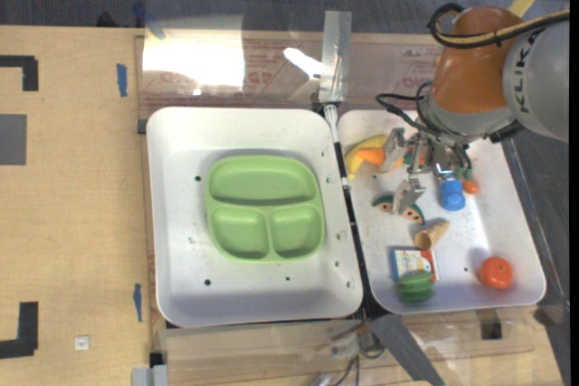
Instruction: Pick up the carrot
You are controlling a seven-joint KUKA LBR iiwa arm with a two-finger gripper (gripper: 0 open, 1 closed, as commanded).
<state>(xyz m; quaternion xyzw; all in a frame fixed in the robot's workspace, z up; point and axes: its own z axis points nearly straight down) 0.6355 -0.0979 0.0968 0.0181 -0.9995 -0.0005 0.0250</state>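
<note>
The carrot (365,160) looks like the short orange piece at the upper left of the right bin (520,221), lying against a yellow banana (367,144). My gripper (414,179) hangs under the orange wrist band, low over the middle of that bin's far half. It is just to the right of the carrot, and I see nothing of the carrot between its parts. Cables and metal hardware crowd the gripper.
Beside the gripper lie a blue cup (450,195), a small orange piece (470,186), a watermelon slice (412,212) and an ice cream cone (431,235). A small carton (414,263), a green item (416,287) and a tomato (495,272) sit nearer the front. The left bin (172,194) holds a green divided plate (266,205).
</note>
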